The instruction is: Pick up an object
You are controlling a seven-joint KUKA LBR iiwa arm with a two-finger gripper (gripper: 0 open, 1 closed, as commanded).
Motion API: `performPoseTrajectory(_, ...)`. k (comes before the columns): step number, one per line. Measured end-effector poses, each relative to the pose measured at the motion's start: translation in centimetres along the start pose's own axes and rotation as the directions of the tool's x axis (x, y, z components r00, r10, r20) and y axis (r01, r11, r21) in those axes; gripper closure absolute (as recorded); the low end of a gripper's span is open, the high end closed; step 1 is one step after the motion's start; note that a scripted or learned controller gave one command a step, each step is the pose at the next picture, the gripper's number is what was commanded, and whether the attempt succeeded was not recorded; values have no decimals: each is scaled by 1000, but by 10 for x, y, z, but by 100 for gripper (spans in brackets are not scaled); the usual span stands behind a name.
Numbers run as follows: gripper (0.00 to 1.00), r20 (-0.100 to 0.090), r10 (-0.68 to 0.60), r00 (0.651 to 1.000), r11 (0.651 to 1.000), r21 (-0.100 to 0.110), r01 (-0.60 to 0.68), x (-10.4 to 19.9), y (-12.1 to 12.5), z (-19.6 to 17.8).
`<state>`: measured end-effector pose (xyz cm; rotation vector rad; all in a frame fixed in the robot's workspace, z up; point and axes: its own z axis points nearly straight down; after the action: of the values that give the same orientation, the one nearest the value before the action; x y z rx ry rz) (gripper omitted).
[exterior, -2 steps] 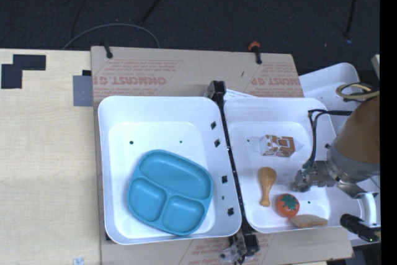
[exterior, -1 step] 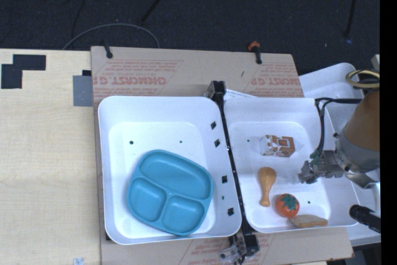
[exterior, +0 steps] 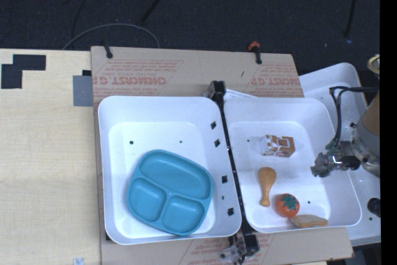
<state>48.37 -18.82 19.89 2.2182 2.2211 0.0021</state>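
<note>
The gripper hangs at the right wall of the right bin; if it is wide or narrow I cannot tell. From the left: a blue divided plate lies alone in the left bin, so it seems not the target. The right bin has a small printed box, a wooden drumstick, an orange fruit and a tan piece, all loose and within reach.

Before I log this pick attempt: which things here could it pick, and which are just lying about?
Could be picked, right bin:
drumstick toy
tomato toy
small printed box
tan flat piece
The gripper sits at this bin's right side.

Lying about:
blue divided tray, left bin
</note>
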Motion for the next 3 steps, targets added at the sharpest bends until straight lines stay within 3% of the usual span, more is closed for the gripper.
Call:
performPoseTrajectory(1, 100, -1, 0, 1000, 1000, 3, 0, -1, 1, -14)
performPoseTrajectory(3, 100, -3, -4, 1000, 1000, 5, 4, 94, 30, -23)
